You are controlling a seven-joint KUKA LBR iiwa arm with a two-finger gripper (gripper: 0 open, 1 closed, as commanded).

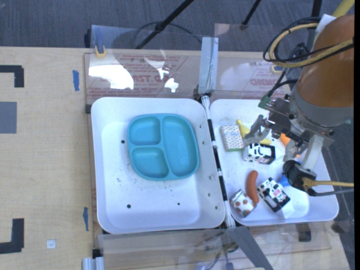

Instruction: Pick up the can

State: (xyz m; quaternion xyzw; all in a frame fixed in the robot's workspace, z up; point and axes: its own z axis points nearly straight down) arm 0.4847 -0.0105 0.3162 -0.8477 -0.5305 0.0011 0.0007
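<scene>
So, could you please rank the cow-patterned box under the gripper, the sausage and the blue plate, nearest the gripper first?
From the gripper:
1. Cow-patterned box, just below it in the right bin.
2. Sausage, farther toward the bin's front.
3. Blue plate, across in the left bin.

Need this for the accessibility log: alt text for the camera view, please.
The robot arm reaches from the right over the right white bin, its claw above a clutter of small items including a hot dog toy and black-and-white cow-patterned objects. The left white bin holds a blue divided plate.
</scene>
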